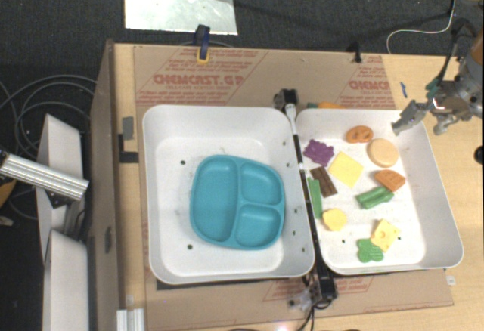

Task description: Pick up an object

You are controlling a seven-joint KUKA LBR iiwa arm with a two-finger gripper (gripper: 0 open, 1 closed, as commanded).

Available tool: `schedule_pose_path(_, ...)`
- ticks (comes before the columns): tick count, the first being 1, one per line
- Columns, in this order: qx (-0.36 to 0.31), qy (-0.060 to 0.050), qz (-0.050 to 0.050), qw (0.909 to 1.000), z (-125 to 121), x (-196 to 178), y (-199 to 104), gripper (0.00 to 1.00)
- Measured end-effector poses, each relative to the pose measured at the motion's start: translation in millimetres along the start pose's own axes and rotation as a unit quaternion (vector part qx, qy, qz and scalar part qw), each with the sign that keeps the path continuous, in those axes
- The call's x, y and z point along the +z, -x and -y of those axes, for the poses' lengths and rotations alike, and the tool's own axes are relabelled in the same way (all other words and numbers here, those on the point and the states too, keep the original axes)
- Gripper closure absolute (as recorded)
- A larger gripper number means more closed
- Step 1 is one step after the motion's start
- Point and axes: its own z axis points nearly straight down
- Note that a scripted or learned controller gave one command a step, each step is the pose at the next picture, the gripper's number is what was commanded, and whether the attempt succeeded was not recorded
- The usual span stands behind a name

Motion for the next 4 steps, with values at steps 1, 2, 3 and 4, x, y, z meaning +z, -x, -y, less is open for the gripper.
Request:
schedule_pose_path(1,0.003,-0.005,-0.002,1.0,53,109,10,0.0)
schedule_pose_path(2,0.001,-0.002,-0.001,1.0,52,189,-3,0.0)
schedule_pose_path(3,0.001,0.001,0.0,1.0,50,175,-2,1.0)
schedule_pose_path(4,-0.004,0.003,-0.001,1.0,-40,181,-59,1.0)
